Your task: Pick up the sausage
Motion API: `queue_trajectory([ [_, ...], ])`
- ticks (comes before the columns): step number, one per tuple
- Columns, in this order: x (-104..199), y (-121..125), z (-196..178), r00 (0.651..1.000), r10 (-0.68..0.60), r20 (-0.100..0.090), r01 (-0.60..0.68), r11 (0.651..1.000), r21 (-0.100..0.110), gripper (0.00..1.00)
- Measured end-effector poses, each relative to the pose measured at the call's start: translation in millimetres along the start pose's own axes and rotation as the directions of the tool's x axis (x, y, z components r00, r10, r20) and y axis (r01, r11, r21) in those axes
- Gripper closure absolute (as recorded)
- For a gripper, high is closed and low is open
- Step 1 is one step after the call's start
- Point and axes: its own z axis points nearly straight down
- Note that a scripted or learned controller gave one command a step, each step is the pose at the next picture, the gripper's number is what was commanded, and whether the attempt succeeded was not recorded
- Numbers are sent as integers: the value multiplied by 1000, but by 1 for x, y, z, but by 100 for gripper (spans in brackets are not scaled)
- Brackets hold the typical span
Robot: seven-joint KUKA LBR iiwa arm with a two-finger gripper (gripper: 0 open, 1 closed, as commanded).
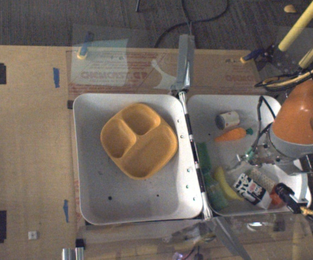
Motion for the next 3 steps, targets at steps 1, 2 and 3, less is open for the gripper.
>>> queue_trajectory([
  [1, -62, 48, 9, 920, 391, 2, -391, 920, -5, 0],
  [2, -64, -10, 7, 964, 264, -6, -265, 964, -5, 0],
  [3, -47, 61, 9, 854, 520, 1, -520, 854, -5, 0],
])
